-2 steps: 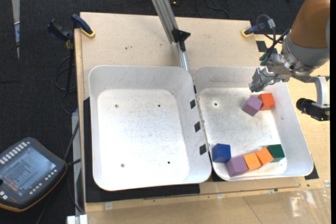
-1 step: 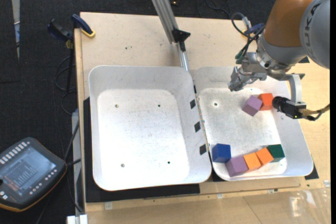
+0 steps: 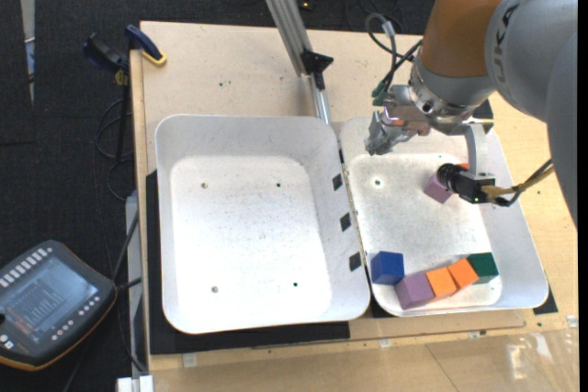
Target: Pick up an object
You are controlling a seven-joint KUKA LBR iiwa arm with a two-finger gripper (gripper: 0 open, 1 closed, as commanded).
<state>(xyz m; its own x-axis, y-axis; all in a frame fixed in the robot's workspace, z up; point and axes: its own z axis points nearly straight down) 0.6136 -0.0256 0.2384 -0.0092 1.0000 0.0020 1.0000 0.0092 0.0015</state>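
Jaws (image 3: 381, 142) hang over the far left part of the right bin (image 3: 519, 225); whether they stand apart or together cannot be told. A small purple block (image 3: 437, 189) lies mid-bin, touching a black fitting (image 3: 462, 183) at its right. Along the near rim sit a blue cube (image 3: 387, 267), a purple block (image 3: 413, 289), an orange block (image 3: 443, 280) and a green block (image 3: 481, 268). The left bin (image 3: 184, 197) lies beside it on the surface (image 3: 230, 69). A pendant (image 3: 46, 303) rests at lower left.
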